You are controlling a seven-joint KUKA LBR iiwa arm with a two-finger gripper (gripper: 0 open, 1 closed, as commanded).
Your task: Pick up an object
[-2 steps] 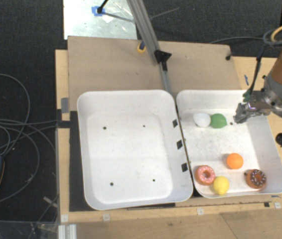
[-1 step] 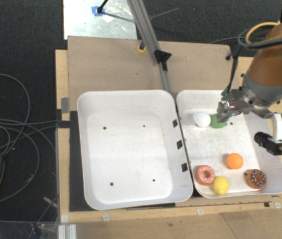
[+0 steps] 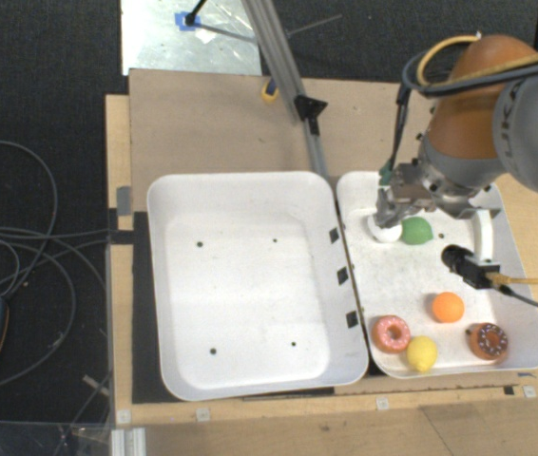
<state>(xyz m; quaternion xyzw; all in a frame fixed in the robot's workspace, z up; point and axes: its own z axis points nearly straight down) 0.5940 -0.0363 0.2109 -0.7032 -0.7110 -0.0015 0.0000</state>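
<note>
Camera view: gripper point(image 3: 390, 218), grip state unclear, sits low over a white object point(image 3: 386, 233) beside the green ball point(image 3: 417, 230); nothing looks lifted, so the pick remains.

My arm point(image 3: 526, 112), entering from three o'clock. The outer link is a smooth grey casing, rounded like a thick tube. Above my wrist sits a glossy orange band point(image 3: 473, 98), bulbous and dome-shaped, catching a pale highlight near its top. A yellow cable point(image 3: 440, 50) loops over the orange band at about eleven o'clock, beside thin black cables that drop along its nine o'clock side. Below the band, my wrist narrows into a darker grey metallic block. A black fitting point(image 3: 461, 262) at five o'clock carries a further yellow-orange cable running toward three o'clock.
</note>
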